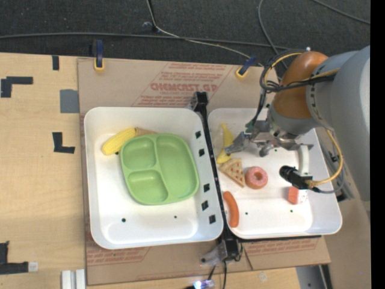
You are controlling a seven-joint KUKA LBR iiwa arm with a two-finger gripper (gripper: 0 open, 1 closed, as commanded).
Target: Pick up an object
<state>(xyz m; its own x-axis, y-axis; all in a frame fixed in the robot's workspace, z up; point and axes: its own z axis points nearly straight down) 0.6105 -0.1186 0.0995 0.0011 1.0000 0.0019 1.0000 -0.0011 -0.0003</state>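
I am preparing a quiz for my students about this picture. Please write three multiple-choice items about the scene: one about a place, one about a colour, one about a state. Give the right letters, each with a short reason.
1. Where does the corn cob lie?
A. in the left bin
B. in the right bin
C. on the bench outside the bins

2. What colour is the divided plate?
A. blue
B. green
C. red

3. How does the divided plate rest?
A. face up, compartments showing
B. turned over
C. standing on its edge

Answers:
1 A: the corn cob sits in the left bin, by the plate's upper left edge.
2 B: the divided plate is light green.
3 A: its three compartments face the camera.
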